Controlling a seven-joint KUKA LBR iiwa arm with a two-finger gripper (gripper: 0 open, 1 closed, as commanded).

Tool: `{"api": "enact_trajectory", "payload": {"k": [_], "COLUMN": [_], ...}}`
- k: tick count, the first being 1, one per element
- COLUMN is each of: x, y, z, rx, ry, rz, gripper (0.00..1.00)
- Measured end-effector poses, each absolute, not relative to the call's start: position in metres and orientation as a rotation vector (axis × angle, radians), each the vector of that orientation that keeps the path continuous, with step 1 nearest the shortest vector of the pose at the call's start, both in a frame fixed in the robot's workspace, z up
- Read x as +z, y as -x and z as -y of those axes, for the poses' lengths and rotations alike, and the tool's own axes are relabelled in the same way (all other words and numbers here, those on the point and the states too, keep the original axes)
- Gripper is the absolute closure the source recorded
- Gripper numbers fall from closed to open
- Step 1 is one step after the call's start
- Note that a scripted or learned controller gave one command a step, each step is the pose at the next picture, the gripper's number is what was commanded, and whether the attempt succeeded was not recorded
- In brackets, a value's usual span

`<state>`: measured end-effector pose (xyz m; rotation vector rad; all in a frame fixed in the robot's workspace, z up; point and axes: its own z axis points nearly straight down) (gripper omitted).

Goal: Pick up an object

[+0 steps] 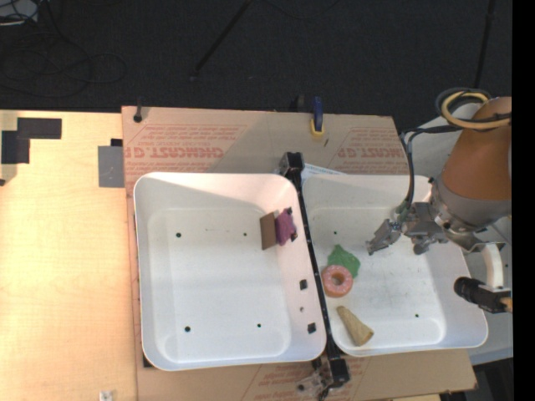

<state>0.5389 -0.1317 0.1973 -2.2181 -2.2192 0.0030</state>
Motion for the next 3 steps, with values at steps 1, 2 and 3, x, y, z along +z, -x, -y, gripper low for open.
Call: {"api": "enact_trajectory", "payload": {"k": [1, 2, 3], "x": [0.086, 0.097, 0.089], "y": [-0.546, -0.543, -0.474], "z": [0.079, 0.084, 0.110], "rx": [-0.007, 0.004, -0.001], "ry": [2.221, 2.226, 2.225], "rz": [2.225, 2.212, 2.217], "gripper": [0.00, 1.00, 1.00]}}
